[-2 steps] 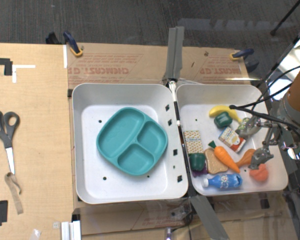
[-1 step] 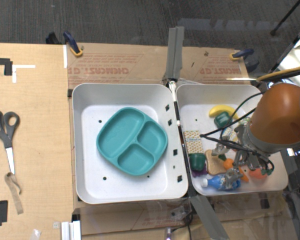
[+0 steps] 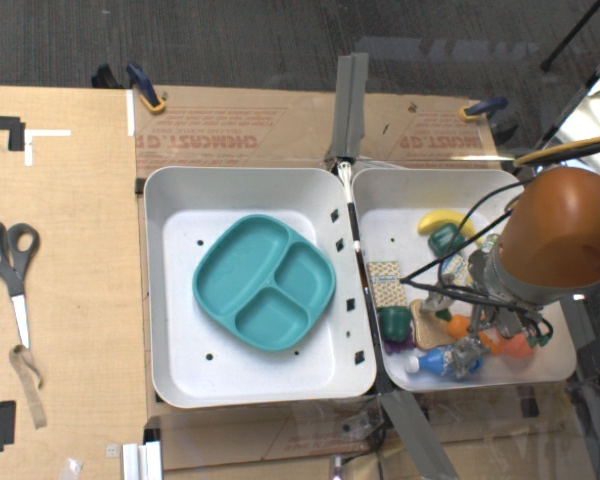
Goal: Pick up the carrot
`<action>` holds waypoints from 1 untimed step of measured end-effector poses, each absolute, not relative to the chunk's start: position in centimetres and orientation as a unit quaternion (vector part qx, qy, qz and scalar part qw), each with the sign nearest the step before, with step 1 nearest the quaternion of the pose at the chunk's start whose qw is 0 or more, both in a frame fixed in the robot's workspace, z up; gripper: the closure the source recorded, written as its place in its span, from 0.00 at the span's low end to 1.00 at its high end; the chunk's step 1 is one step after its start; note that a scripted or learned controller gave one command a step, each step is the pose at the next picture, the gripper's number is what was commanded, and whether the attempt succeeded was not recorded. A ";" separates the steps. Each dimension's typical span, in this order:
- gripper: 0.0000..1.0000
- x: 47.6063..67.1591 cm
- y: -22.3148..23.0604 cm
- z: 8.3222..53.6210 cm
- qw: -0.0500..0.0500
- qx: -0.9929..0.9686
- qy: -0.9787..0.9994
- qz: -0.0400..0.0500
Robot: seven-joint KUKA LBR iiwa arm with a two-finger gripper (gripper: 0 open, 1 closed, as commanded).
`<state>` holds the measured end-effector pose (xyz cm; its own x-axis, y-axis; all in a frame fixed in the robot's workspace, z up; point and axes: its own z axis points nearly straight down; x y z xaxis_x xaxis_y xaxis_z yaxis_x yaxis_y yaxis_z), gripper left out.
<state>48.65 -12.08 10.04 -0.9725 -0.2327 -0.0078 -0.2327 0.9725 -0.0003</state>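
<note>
On the wooden bench (image 3: 60, 368) we see two glossy white bins, cardboard beneath, scissors (image 3: 10, 268) at left. The left bin (image 3: 170, 368) bears a teal three-part plate (image 3: 265, 283). In the right bin (image 3: 400, 193) the gripper (image 3: 495, 333) hangs over the clutter; we cannot tell its opening. The carrot (image 3: 510, 345) lies just under it, beside a blue bottle (image 3: 440, 361).
</note>
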 end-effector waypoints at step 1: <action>1.00 48.8 -12.1 11.1 0.004 -0.119 0.993 -0.001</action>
<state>48.78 -12.13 11.11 -0.9718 -0.2357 -0.0085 -0.2357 0.9718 -0.0029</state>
